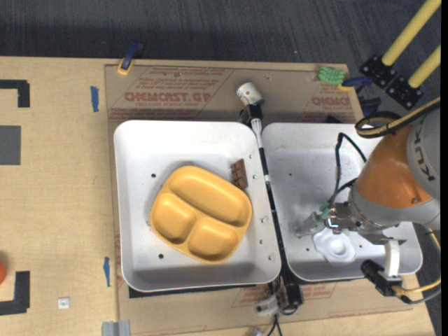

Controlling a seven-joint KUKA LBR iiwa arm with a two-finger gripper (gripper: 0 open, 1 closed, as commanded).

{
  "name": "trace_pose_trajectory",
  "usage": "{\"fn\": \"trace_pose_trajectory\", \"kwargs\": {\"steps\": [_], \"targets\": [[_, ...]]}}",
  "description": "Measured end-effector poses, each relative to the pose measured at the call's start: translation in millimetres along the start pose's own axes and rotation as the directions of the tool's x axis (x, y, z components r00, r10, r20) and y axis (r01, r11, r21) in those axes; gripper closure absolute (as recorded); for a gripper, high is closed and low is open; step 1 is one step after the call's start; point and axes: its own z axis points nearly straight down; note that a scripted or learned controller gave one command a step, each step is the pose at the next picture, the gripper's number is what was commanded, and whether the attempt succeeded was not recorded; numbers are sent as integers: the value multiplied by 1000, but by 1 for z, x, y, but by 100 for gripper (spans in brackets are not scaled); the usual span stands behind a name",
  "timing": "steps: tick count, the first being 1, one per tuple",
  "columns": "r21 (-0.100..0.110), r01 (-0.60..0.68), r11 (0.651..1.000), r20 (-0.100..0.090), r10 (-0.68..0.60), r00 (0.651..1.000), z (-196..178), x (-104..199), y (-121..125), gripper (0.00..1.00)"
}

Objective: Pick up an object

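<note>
white object lies at the lower right of the frame in the right bin. the end effector sits low just above it, likely placed for a grasp; its state cannot be told. a yellow tray lies in the left bin.

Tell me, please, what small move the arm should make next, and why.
Probably lower the hand a little onto the white object in the right bin. The hand sits just beside that object, while the yellow tray lies far off in the left bin.
</note>
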Motion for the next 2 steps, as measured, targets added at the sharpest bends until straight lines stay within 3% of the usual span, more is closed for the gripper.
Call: {"fn": "trace_pose_trajectory", "kwargs": {"steps": [1, 2], "targets": [[-3, 0, 1000, -1, 0, 1000, -10, 1, 1, 100], [-1, -289, 957, 3, 289, 957, -15, -66, 21, 100]]}}
